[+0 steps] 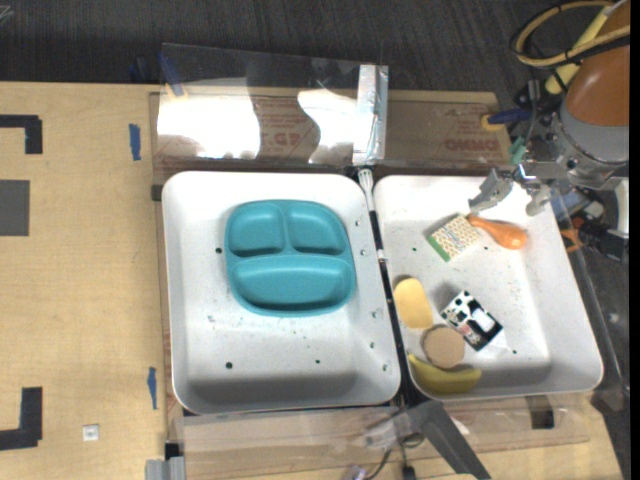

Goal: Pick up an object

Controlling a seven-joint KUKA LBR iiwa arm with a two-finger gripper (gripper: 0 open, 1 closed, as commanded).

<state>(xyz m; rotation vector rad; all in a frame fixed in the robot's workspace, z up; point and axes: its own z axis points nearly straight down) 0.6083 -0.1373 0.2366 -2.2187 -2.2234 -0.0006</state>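
The right bin point(560, 363) holds several small objects. An orange carrot-shaped piece point(500, 233) lies near its far side, touching a green and yellow patterned card point(452, 236). Further forward are a yellow lump point(410, 301), a black-and-white block point(471, 319), a brown round disc point(443, 346) and a banana point(443, 376). My gripper point(513, 196) hangs over the far right part of this bin, just above the orange piece. Its two fingers are spread apart, open, with nothing between them.
The left bin point(200, 348) carries a teal divided plate point(290, 256). A clear plastic sheet point(270, 118) stands behind the bins. Yellow cables point(560, 28) loop at the top right, and the wooden bench point(70, 298) extends to the left.
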